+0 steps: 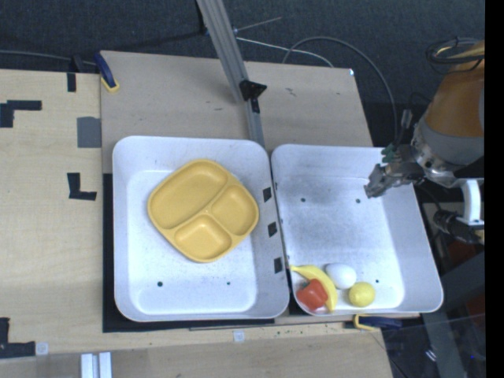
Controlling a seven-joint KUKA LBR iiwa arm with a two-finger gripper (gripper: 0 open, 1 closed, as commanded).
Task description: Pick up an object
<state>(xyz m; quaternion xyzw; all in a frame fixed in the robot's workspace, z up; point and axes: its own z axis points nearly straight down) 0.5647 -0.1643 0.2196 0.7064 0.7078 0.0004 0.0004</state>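
In the right bin, several small items are clustered at the near edge: a yellow banana, a red piece, a white egg-shaped object and a small yellow round fruit. My gripper hangs over the right bin's far right part, well away from that cluster, with nothing seen between its fingers. The dark fingertips are too small to read.
The left bin holds a yellow divided plate. A grey metal bar slants down from the top to the bins' shared far edge. The arm's orange band sits at the right, with cables behind it.
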